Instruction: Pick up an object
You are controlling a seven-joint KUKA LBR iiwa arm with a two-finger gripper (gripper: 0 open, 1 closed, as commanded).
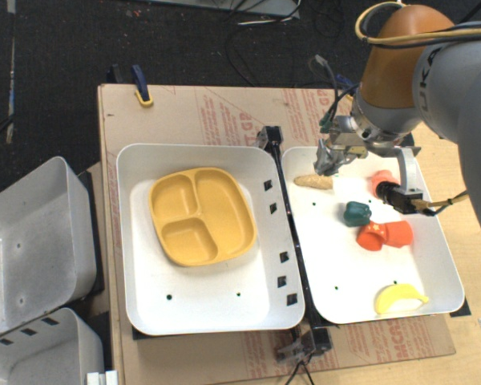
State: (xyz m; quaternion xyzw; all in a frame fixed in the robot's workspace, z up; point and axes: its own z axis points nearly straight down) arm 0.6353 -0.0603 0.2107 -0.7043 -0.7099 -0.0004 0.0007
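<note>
The gripper [330, 164] hangs over the far left corner of the right bin [433, 283], its dark fingers pointing down with only a narrow gap between them; whether they are closed cannot be told, and nothing shows pinched between the tips. Just below and beside the fingertips lies a pale tan, elongated object [314, 182] on the bin floor, close enough that it may be touching them, though contact is not clear. Further toward the near side of the bin from the gripper sits a dark green object [356, 212], with a red-orange cup [384, 235] lying on its side just beyond it. To the gripper's right, an orange object [381, 184] lies partly behind a black fitting. A yellow banana-like piece [400, 299] rests well away, near the bin's front edge. In the left bin [136, 239], across the divider from the gripper, a yellow sectioned plate [201, 214] lies flat.
</note>
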